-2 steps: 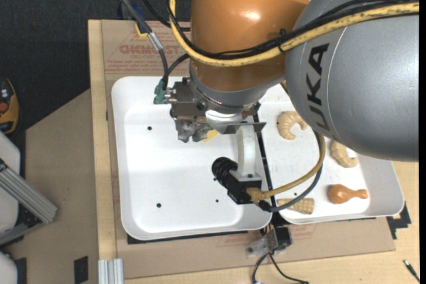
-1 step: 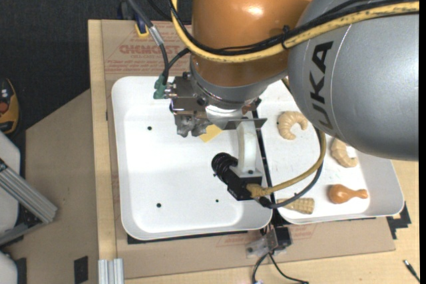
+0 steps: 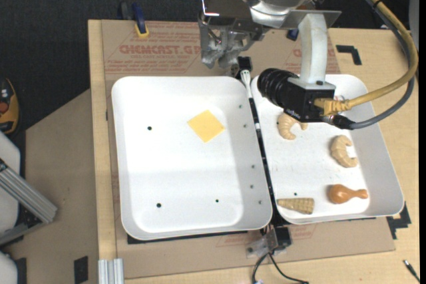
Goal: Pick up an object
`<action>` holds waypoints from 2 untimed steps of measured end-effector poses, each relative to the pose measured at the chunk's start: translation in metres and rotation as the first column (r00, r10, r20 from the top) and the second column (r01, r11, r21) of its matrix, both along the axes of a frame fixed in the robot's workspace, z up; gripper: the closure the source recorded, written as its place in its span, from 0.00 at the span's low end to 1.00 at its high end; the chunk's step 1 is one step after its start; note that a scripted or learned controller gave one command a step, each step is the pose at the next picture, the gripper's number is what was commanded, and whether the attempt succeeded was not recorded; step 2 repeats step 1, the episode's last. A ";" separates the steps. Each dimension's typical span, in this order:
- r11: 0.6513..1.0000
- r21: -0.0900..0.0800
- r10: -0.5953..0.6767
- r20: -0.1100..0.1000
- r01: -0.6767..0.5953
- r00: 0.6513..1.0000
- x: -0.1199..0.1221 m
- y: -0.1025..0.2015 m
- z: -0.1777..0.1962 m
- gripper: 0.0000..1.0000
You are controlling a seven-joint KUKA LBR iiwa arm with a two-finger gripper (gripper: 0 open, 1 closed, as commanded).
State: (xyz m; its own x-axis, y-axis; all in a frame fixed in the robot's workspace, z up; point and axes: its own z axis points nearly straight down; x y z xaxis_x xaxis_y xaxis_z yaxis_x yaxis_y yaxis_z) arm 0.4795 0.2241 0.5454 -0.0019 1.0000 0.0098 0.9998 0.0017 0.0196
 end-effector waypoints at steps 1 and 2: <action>1.000 -0.016 -0.006 -0.033 0.006 0.999 0.058 -0.019 -0.223 1.00; 1.000 -0.016 -0.006 -0.033 0.006 0.999 0.058 -0.019 -0.223 1.00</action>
